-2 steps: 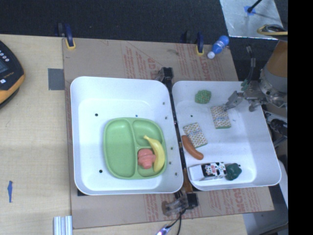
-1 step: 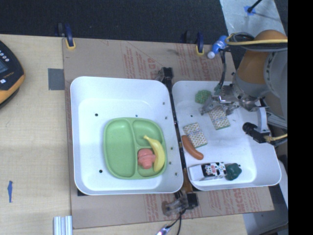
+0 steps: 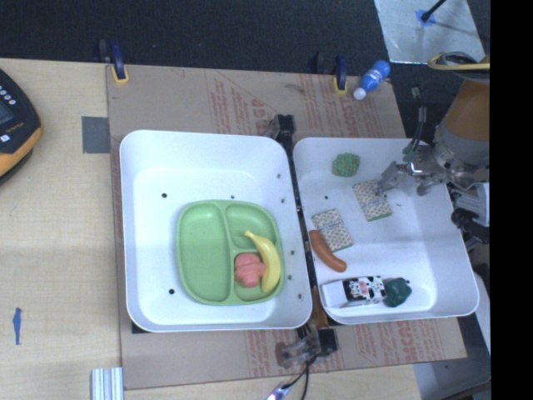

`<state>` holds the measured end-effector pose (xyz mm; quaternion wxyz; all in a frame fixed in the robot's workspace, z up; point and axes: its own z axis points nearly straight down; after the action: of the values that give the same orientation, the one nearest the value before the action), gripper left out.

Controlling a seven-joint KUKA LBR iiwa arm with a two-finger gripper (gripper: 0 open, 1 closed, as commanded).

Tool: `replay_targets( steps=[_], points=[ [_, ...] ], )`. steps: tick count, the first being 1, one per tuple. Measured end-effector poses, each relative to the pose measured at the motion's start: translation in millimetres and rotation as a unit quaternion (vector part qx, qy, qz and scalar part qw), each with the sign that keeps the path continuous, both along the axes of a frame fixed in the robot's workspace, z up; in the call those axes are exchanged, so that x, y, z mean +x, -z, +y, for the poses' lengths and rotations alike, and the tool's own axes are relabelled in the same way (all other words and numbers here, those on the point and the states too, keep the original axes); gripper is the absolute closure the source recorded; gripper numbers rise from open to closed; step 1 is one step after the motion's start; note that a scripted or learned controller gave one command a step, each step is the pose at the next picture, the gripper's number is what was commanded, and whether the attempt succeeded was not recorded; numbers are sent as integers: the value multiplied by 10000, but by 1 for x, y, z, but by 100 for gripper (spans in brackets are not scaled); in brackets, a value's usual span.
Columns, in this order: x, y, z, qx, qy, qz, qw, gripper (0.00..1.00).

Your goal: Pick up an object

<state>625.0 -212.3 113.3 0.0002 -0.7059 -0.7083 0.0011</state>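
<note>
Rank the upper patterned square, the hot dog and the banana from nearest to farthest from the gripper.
1. Upper patterned square, right bin, just left of the gripper.
2. Hot dog, right bin's left side.
3. Banana, on the green plate in the left bin.

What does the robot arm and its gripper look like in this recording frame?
At the view's right edge, the arm shows a rounded orange band above a grey wrist. Below it sits a grey metal two-finger gripper with thin angular linkages, and dark fittings or cables hang along the wrist's lower side. No readable markings are visible.
</note>
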Motion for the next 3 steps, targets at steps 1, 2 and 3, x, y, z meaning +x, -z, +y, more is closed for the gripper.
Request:
replay_targets(
  steps=[1, 2, 3],
  points=[
    [0, 22, 60, 4, -12, 11, 10000, 0],
    [11, 11, 0, 1, 0, -1, 10000, 0],
    [0, 21, 86, 5, -14, 11, 10000, 0]
  ],
)
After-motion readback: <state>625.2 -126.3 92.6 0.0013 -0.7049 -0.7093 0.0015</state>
